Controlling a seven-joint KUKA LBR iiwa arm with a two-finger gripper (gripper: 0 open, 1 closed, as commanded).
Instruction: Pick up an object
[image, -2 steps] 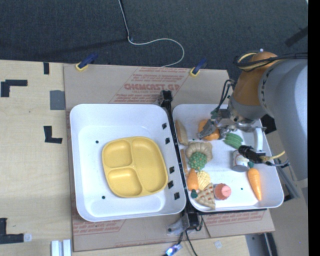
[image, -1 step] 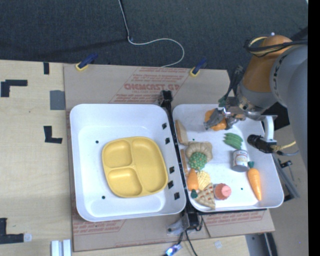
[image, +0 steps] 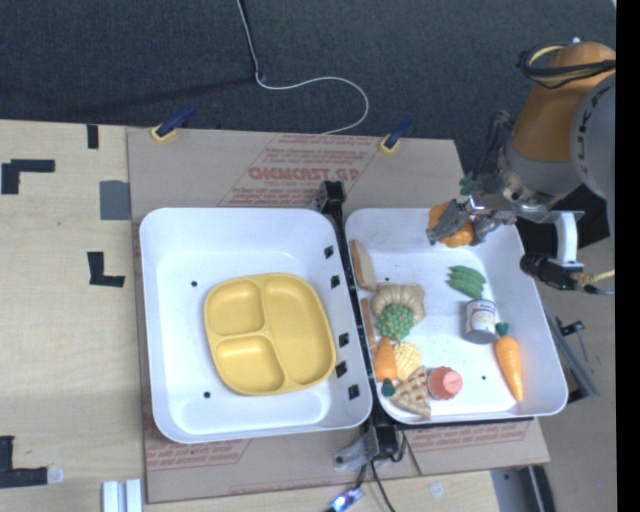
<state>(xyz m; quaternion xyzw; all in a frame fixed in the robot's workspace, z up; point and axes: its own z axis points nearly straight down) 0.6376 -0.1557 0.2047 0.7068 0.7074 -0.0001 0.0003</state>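
My gripper (image: 452, 226) hangs over the far corner of the right bin (image: 535, 300), and a small orange toy fruit (image: 455, 235) sits between its dark fingers, partly hidden by them. It looks shut on that fruit. Lower in the same bin lie a green pea pod (image: 466, 279), a small can (image: 481, 318), a carrot (image: 510, 366), a broccoli (image: 396, 320) on a tan pastry (image: 404, 296), a bread slice (image: 362, 266), a corn piece (image: 407, 356) and a red-topped piece (image: 445, 382).
The left bin (image: 170, 300) holds a yellow divided plate (image: 268, 333). Black clips line the seam between the bins (image: 345, 300). A white cable (image: 300, 85) lies on the dark floor behind the bench. The arm's grey and orange body (image: 560, 110) stands at the right.
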